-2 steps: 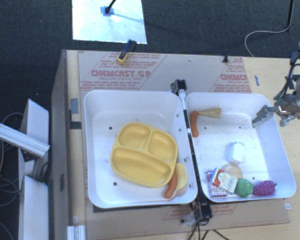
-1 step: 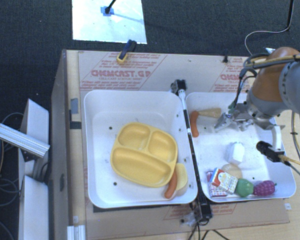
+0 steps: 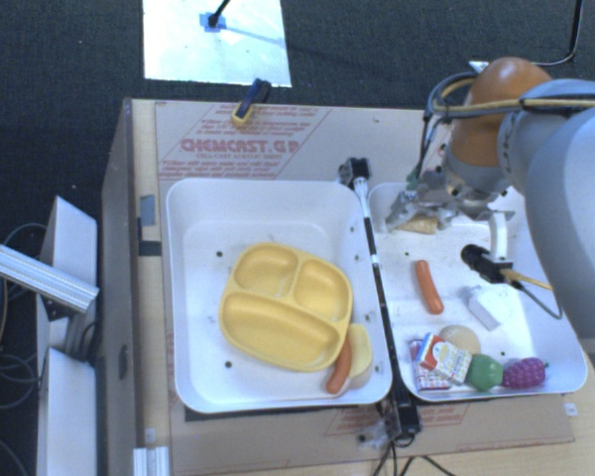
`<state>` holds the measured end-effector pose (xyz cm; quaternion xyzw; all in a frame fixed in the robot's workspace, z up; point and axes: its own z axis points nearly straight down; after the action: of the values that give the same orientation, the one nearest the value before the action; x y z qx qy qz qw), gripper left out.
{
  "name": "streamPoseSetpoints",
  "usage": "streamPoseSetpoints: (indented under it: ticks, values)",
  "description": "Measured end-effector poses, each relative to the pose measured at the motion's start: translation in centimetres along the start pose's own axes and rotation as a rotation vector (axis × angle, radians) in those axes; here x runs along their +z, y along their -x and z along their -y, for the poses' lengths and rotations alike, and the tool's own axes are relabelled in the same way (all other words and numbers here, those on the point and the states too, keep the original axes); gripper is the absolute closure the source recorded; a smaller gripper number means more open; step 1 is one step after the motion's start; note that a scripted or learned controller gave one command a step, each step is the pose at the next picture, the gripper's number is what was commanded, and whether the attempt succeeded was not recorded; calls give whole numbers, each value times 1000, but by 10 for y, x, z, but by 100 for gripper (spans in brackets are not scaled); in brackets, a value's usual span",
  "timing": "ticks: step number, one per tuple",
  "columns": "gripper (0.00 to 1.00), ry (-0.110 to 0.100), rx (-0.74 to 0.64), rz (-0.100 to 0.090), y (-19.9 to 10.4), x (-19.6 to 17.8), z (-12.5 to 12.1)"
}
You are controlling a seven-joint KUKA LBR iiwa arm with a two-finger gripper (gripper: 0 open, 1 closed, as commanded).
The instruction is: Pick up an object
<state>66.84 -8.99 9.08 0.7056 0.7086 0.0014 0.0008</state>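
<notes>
Pincer (image 3: 423, 209) is observed low at the 12 o'clock end of the right bin (image 3: 567, 363), directly over a tan food piece (image 3: 419, 224); whether that piece is gripped cannot be told. At 6 o'clock of it an orange sausage (image 3: 428, 287) is noted, then a carton (image 3: 438, 359), green fruit (image 3: 484, 372) and purple grapes (image 3: 524, 372). At 9 o'clock, a yellow divided plate (image 3: 286, 305) is recorded in the left bin (image 3: 198, 266).
</notes>
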Motion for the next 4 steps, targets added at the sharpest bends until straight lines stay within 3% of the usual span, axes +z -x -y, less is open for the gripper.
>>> streamPoseSetpoints:
  ticks: [1, 2, 4]
  values:
    - [0, -3, 2, 1, -1, 6, 51]
    - [0, 1, 0, 2, 11, 6, -1]
    - [0, 0, 2, 2, 22, 5, -1]
